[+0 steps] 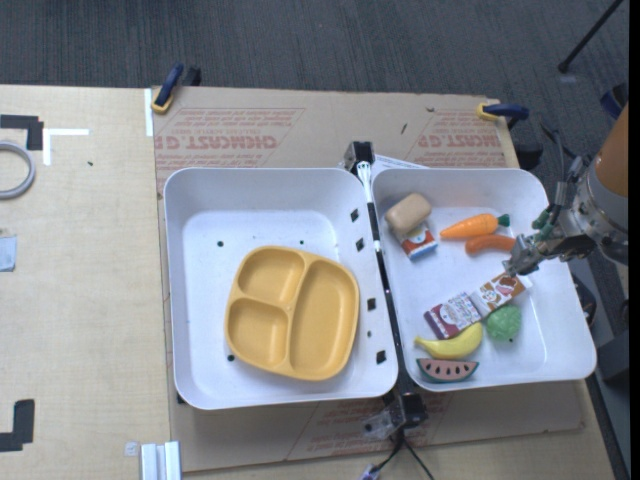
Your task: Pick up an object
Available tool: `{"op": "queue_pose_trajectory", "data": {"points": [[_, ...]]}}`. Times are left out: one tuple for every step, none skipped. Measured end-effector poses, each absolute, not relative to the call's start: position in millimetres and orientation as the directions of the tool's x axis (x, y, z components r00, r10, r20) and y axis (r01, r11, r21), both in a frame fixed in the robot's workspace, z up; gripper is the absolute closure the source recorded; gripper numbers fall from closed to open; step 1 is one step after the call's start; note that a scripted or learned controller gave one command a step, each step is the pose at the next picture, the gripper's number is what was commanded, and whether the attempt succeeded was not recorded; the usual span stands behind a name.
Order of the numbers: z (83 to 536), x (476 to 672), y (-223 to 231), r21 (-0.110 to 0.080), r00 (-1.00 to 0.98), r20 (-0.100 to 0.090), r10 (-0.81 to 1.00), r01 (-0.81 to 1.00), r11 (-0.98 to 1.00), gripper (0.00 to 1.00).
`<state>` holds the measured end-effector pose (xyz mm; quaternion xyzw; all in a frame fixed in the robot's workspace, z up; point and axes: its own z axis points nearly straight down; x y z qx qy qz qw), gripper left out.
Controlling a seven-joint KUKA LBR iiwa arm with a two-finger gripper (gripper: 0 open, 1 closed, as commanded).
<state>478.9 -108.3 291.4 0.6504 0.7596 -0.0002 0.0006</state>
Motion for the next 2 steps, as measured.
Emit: {"op": "queue_pose_trajectory", "data": {"points": [[362, 478.7, -79, 0.002, -0.337, -0.002, 0.941, 0.941, 0.337, 1.00], [340, 478.8, -66, 0.001, -0.678, -0.002, 0.735, 0.735, 0.678, 1.00]]}}
